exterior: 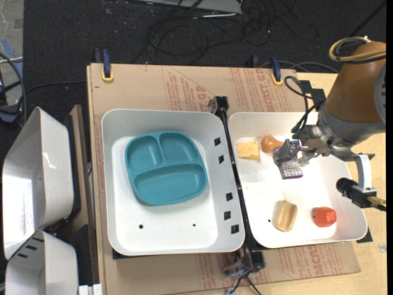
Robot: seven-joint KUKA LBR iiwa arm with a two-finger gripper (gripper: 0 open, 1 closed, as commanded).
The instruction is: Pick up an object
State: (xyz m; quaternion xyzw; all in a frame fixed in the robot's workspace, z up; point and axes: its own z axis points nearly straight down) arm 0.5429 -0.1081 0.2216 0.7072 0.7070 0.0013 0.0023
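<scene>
The tabletop (pixel 159 85) carries 2 shallow white bins side by side. The left bin (pixel 116 177) holds a teal divided plate (pixel 166 168) with 3 compartments, lying flat a little above the middle of the bin. The right bin (pixel 258 226) holds several small things. A pale yellow block (pixel 248 149) that looks like a piece of cheese lies near the upper left corner of this bin, and just beside it, to the right, is a small orange rounded object (pixel 269 144). Lower down, a tan object like a bread roll (pixel 285 216) lies near the front edge, and a red rounded object (pixel 324 216) lies to the right of it, well apart from the roll. The arm (pixel 356 97) comes in from the right side, grey with an orange part above the wrist, and its gripper (pixel 288 160) hangs over the upper middle of the right bin, close to the orange object and the yellow block. Under the gripper I see a small grey and purple shape, but I cannot tell what it is. Whether the jaws are open or closed I cannot tell, and no object is clearly seen between them.
</scene>
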